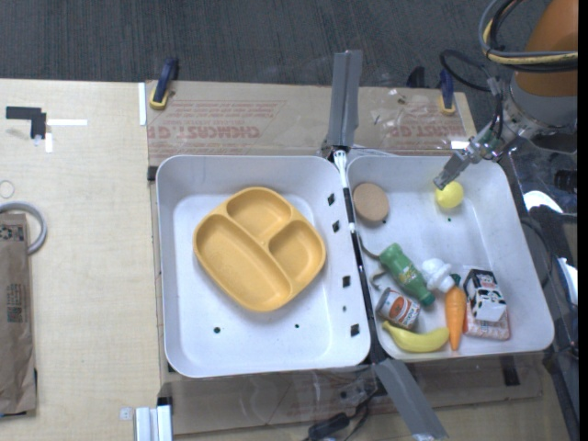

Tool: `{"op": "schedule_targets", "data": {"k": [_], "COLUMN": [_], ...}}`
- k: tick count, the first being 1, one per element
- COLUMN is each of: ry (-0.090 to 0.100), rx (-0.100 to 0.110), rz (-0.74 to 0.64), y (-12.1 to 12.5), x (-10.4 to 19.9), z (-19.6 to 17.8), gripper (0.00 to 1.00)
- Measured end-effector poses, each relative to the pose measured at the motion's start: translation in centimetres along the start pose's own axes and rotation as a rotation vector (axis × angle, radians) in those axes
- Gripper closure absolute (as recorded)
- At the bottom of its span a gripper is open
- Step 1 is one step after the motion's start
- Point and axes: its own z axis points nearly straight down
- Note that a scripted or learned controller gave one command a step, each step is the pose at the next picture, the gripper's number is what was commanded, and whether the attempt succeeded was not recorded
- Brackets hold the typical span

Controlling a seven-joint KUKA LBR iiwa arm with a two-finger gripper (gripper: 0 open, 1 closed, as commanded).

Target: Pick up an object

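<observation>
Left bin [175,274]: yellow divided plate [260,247], stiff, wide, hard to pinch except at rim.

Right bin [514,200]: brown disc [371,202] near divider; green bottle [405,273], can [399,308], banana [416,338], carrot [455,315], small carton [484,303] crowded at front.

Far corner: small yellow ball [448,196], alone, probably light, smooth, likely to roll; best pinched across middle.

Gripper [455,175] just above ball, maybe touching; cannot tell if open or closed.

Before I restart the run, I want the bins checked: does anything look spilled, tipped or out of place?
Nothing looks spilled or broken. The green bottle, can and carton lie on their sides in the right bin, jumbled with the banana and carrot. The yellow plate sits flat in the left bin.
</observation>
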Motion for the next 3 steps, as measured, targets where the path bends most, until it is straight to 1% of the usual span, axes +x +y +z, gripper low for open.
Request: {"op": "schedule_targets", "data": {"k": [1,2,3], "ry": [0.002,0.002,0.0], "rx": [0.003,0.006,0.001], "rz": [0.23,0.23,-0.076], "y": [3.2,3.2,0.9], "x": [5.2,5.1,1.5], "z": [3.0,2.4,-4.1], "gripper": [0.0,1.0,1.0]}}
